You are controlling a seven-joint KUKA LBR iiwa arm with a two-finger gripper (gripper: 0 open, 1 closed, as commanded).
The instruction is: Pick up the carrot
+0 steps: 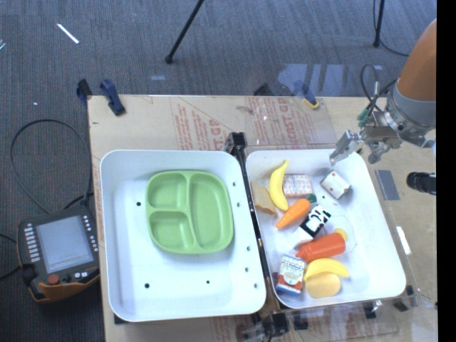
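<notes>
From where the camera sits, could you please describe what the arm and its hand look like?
The arm enters at the upper right: a broad orange band above a grey wrist section. Below it sits a pale metallic hand of angular, blocky parts, with thin dark cables looping beside the wrist. No markings are legible.

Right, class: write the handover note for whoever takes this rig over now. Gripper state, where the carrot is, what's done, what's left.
Gripper: open, holding nothing, above the right bin's far edge.
Carrot: lying in the right bin's middle, between the banana and a black-and-white card, untouched.
Green tray: in the left bin.
Done: nothing gripped yet.
Left: move over the carrot, descend, close, lift.
</notes>
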